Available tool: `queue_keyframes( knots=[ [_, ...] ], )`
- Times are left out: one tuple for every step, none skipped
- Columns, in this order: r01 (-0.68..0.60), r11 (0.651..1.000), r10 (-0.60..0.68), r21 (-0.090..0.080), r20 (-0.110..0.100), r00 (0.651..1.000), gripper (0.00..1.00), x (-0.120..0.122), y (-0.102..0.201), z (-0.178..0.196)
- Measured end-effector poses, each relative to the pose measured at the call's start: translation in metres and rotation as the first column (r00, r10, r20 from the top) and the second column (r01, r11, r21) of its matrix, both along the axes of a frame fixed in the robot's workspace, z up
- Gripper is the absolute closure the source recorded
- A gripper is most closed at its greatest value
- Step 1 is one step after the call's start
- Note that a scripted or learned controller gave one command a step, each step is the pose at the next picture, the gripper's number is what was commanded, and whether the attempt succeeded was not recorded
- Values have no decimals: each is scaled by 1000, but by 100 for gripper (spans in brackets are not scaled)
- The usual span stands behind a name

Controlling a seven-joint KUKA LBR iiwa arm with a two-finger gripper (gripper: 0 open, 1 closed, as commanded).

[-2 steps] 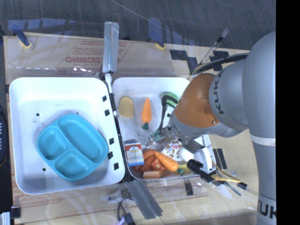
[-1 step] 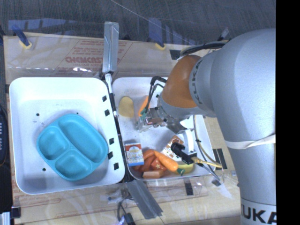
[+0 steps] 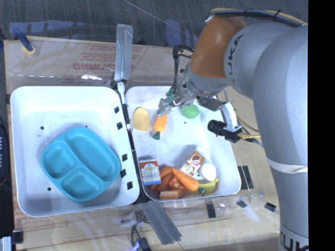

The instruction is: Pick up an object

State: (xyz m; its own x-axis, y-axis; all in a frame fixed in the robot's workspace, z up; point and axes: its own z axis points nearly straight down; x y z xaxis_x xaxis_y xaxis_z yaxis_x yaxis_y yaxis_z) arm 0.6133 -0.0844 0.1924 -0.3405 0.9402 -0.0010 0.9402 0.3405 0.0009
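Note:
My gripper (image 3: pixel 168 102) hangs over the back of the right bin (image 3: pixel 225 150), under the grey arm with its orange band. Just below and to its left lies a small orange carrot (image 3: pixel 160 123) with a green top, tip pointing toward the gripper. I cannot tell whether the gripper touches the carrot. A round green object (image 3: pixel 190 111) sits close on the gripper's right. A pale yellow fruit (image 3: pixel 140 118) rests against the bin's left wall.
A heap fills the right bin's front: a red-and-white box (image 3: pixel 150 171), larger carrots (image 3: pixel 180 179), a small carton (image 3: pixel 193 163), a white egg (image 3: pixel 208 171) and a banana (image 3: pixel 212 186). A blue divided tray (image 3: pixel 78 163) lies in the left bin (image 3: pixel 31 109).

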Motion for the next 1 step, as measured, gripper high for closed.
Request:
queue_keyframes(
  knots=[
    [0,1000,0,1,-3,1000,0,-1,0,-1]
  ],
)
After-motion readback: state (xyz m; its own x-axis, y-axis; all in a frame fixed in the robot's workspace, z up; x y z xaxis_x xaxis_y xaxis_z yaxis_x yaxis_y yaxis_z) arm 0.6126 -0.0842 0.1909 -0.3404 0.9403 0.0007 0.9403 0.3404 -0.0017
